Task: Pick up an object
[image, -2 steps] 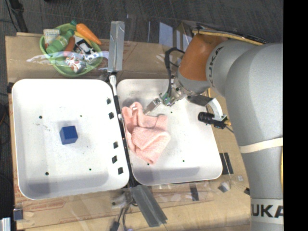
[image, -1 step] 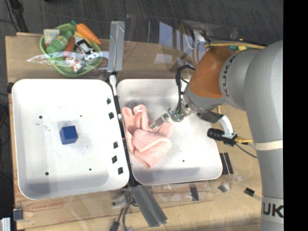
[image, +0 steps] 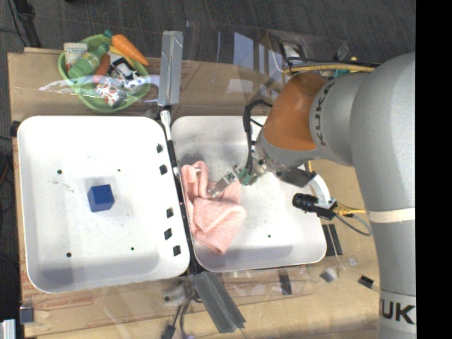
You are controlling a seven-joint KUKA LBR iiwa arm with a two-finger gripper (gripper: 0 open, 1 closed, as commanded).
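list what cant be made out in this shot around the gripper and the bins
- Gripper, camera view: too small and blurred against the pink cloth to tell its grip.
- Right bin: far right side hidden by the arm.
- Green bowl: its jumbled contents are too small to identify fully.

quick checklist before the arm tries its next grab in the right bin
1. Target present: a pink cloth lies crumpled in the right bin, against its left wall. ok
2. Gripper position: the gripper sits at the cloth's upper edge, over the cloth. ok
3. Cloth actually between the fingers: too small to make out at this slant. cannot tell
4. Cloth free of other things: nothing else lies on or beside it in that bin. ok
5. Other candidate: a blue cube sits alone in the left bin, far from the gripper. ok as a fallback
6. Room near the wall: the cloth touches the divider side, so a finger could strike it. cannot tell
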